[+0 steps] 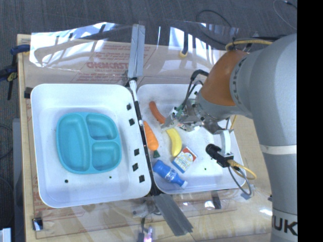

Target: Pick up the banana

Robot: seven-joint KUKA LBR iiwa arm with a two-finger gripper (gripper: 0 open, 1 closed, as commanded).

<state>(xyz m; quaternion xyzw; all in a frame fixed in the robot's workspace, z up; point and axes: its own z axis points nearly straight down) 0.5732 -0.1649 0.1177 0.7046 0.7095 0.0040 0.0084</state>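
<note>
Approach step, seemingly; gripper [182, 119] hovering low, open or closed impossible to tell; banana [174, 141] lying just beside it, nearer the camera, not gripped; next, likely: shifting over the banana, closing across its middle.

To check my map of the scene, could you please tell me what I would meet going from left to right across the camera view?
Blue divided tray → carrot → banana → orange band on the arm. The sausage, bottle and packet overlap these, so I left them out.
</note>
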